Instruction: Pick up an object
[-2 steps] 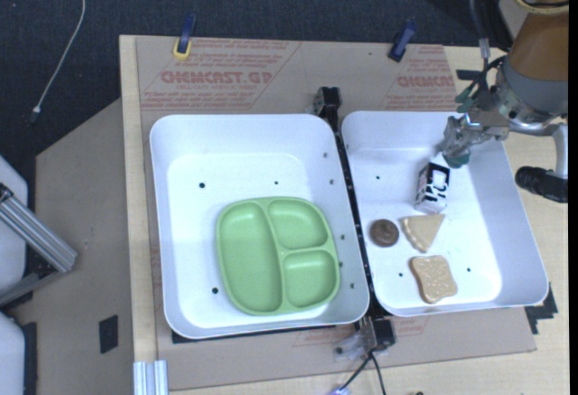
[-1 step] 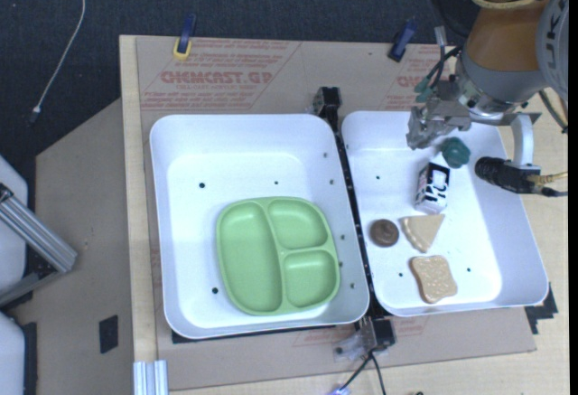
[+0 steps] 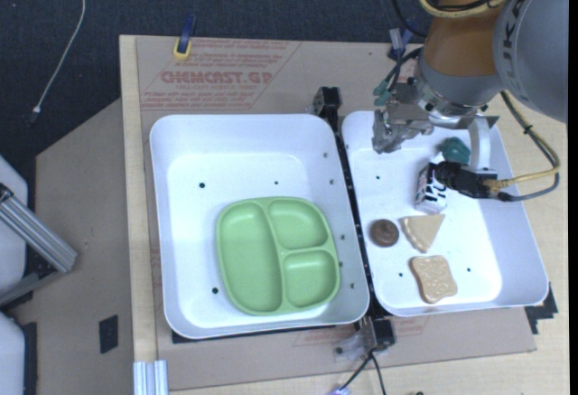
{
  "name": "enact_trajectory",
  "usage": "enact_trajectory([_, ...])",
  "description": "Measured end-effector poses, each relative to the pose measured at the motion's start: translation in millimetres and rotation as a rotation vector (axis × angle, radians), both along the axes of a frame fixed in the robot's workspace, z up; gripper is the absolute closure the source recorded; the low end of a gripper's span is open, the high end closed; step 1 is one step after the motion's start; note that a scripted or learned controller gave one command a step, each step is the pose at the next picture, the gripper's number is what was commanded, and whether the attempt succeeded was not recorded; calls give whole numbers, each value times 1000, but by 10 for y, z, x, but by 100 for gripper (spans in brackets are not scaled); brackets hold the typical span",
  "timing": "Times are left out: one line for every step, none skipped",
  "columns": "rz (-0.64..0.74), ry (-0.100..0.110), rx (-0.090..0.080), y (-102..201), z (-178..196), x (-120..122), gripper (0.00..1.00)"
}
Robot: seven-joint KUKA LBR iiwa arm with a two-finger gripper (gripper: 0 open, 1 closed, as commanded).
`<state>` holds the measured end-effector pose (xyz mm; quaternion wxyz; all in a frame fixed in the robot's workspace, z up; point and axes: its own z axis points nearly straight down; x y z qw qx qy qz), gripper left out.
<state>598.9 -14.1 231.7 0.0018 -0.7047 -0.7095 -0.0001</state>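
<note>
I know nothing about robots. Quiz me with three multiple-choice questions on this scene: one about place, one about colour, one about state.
1. Where does the divided plate lie?
A. left bin
B. right bin
C. on the cardboard

2. What colour is the plate?
A. red
B. green
C. blue

3. How does the gripper stand?
A. over the far end of the right bin
B. down on the plate
C. over the left bin

Answers: 1 A, it lies within the left bin's walls; 2 B, pale green; 3 A, it hangs there.
</note>
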Motion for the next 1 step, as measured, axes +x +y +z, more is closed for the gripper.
enact_trajectory([0,-4,0,627,24,64,100])
